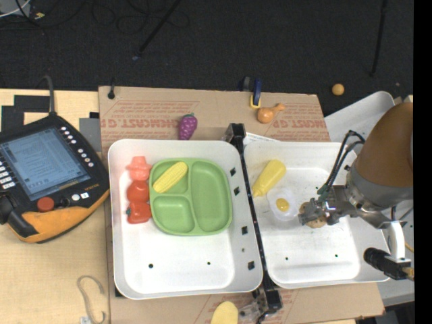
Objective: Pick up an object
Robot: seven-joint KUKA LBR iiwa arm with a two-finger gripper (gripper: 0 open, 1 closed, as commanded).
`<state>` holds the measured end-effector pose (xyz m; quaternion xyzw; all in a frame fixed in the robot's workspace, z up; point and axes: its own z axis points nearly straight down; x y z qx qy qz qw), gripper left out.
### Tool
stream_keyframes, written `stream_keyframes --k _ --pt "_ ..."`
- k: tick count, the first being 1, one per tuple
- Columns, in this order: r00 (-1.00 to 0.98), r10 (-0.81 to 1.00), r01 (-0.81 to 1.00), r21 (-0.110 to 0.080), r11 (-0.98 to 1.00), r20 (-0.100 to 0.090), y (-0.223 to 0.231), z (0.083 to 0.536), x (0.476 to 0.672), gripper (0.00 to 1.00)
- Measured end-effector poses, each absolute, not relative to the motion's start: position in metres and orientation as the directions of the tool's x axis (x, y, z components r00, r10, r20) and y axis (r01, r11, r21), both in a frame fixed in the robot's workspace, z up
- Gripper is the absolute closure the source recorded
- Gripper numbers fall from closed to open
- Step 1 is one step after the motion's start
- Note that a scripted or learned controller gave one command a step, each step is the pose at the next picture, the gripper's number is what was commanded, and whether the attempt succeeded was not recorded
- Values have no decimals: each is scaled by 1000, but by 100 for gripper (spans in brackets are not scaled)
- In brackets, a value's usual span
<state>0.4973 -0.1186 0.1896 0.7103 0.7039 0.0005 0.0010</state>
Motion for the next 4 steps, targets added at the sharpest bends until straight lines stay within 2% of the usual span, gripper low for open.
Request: stream_keyframes --k 1,3,4 --pt "1 1000 1000 2 -1 0 -119 230 498 100" --pt "-4 1000 1000 -2 4 3 -15 213 531 100" --pt "-3 1000 1000 0 3 2 35 229 557 100"
